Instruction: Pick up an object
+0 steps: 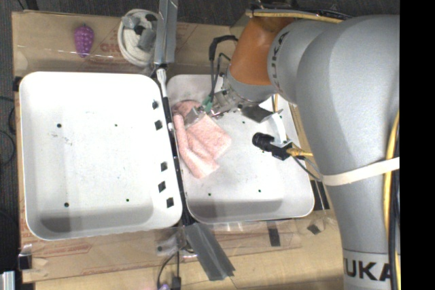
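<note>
Single fixed cam above the worktop [204, 34], looking down at a slant. Mid-range: both bins fit in frame, left bin [88, 153] at 9 o'clock, right bin [258, 193] near centre. Arm [340, 98] comes in from 3 o'clock, nearest the lens.

Mid-frame, the gripper [216, 104] sits low in the right bin [272, 204], at the upper end of a pink cloth [202, 139]; left bin [88, 214] alongside
</note>
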Available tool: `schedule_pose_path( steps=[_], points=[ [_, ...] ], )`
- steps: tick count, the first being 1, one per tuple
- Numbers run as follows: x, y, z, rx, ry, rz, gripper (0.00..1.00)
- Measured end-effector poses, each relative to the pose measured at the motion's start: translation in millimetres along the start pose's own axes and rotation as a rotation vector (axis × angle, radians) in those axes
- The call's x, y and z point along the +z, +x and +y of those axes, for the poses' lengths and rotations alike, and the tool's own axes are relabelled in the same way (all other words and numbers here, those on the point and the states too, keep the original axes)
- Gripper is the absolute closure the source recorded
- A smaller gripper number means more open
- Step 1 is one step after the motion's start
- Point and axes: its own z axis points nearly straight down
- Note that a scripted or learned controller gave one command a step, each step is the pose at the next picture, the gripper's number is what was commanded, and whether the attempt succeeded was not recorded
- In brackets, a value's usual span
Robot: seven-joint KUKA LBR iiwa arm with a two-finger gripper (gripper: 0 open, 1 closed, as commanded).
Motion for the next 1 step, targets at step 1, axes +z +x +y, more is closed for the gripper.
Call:
schedule_pose_path(
  steps=[1],
  points=[
    [1.3, 10.2, -64.2, 0.075, 0.003, 0.005, 0.00]
  ],
)
